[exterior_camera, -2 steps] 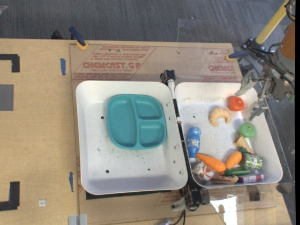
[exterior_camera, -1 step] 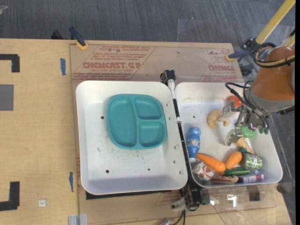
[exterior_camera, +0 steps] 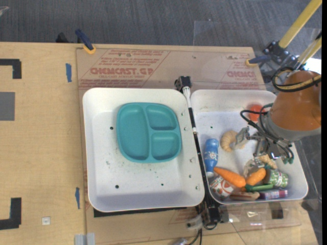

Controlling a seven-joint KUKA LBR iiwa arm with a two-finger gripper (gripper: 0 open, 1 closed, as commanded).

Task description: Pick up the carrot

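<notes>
Teal divided plate [exterior_camera: 149,132]: left bin [exterior_camera: 97,152], well left of the fingers. Carrot [exterior_camera: 230,177]: right bin [exterior_camera: 204,114], lying loose just left of and below the fingers [exterior_camera: 259,154]. Fingers' state: cannot tell, hidden in clutter.

This is a robotics lab or test bench: a plywood benchtop [exterior_camera: 36,137] marked with black tape, clamps [exterior_camera: 86,41] pinning a protective sheet, two white bins [exterior_camera: 102,188] (side by side), loose cabling, and grey carpet [exterior_camera: 153,9] beyond.
</notes>
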